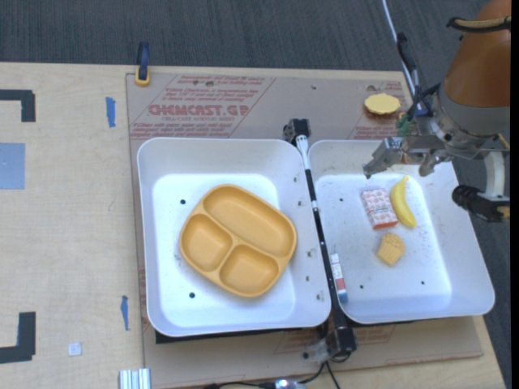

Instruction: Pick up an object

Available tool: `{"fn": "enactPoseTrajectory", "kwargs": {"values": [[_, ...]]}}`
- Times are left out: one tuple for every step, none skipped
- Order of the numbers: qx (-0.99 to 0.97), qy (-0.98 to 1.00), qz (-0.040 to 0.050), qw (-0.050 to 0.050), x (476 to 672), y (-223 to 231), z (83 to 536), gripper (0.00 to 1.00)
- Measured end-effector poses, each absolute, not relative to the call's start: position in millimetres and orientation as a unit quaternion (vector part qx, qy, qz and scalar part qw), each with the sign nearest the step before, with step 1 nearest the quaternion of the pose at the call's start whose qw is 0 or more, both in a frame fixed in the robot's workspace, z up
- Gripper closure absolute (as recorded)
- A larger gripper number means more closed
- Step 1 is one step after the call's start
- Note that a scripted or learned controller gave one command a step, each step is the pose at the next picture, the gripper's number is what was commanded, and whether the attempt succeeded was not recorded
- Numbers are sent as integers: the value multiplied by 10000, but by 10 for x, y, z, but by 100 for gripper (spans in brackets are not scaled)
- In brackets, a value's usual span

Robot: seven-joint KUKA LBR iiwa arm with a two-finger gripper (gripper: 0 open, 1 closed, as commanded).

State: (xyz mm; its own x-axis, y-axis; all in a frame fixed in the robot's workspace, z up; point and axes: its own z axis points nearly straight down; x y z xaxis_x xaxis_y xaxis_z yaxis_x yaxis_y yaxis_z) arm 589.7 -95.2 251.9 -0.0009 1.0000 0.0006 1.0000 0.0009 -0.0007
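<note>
Three items are seen in right bin [462,294]: banana [402,203], red-white carton [377,208], waffle piece [390,250]. Hand [403,162] is held open above bin's far edge, nothing gripped.

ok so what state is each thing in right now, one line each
orange three-compartment plastic plate: flat in the left white bin, compartments bare
yellow toy banana: lying in the right white bin, not gripped
red-and-white small box: lying flat beside the banana
yellow waffle-like toy piece: lying loose
gripper: open, above the bin's far edge
</note>
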Motion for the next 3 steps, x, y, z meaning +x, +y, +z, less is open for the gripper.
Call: {"fn": "enactPoseTrajectory", "kwargs": {"values": [[-7072, -7070, 2, 2, 6023, -1319, 1170, 0], [-7067, -7075, -6, 1, 5891, -929, 858, 0], [-7070, -7072, -15, -12, 5899, -929, 960, 100]]}}
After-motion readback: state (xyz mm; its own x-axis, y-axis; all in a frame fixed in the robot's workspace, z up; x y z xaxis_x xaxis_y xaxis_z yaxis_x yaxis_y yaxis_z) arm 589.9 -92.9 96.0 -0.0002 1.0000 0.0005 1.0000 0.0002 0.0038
